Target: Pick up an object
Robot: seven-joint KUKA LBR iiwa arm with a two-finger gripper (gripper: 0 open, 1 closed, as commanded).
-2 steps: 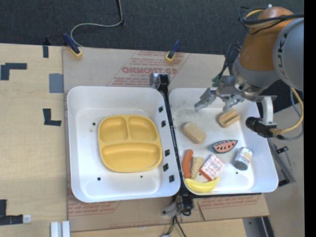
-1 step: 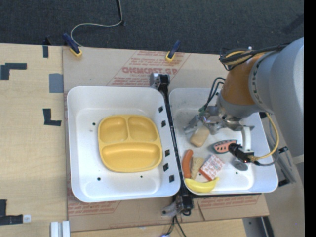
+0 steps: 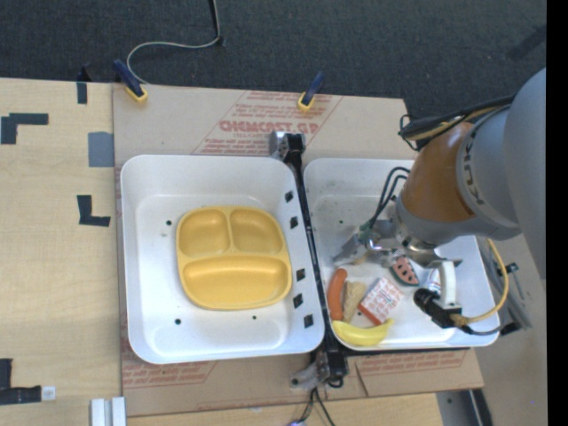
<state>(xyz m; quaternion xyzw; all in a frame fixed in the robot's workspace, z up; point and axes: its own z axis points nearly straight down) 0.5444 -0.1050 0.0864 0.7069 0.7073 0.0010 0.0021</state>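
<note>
From the overhead camera I saw two shallow white plastic bins sitting side by side on a brown cardboard sheet (image 3: 257,118). The left bin (image 3: 146,238) held one thing, a yellow plastic plate with three compartments (image 3: 234,257), lying flat near the bin's middle. The right bin (image 3: 342,189) held the loose objects: one orange-red sausage-shaped toy (image 3: 336,293) lying lengthwise just beside the divider, one yellow banana (image 3: 362,332) along the near wall, one small white packet with red print (image 3: 382,300) between them, a pale tan piece (image 3: 355,298) touching the sausage, and a small red and dark object (image 3: 405,270) near the wrist. The grey arm with its orange band (image 3: 439,180) reached in from the right, and the metal two-finger gripper (image 3: 359,245) hung low over the right bin, above the sausage's far end. I could not tell how far its jaws stood apart, nor whether anything sat between them. Two yellow-and-blue clamps (image 3: 130,80) pinned the cardboard's far edge.
</note>
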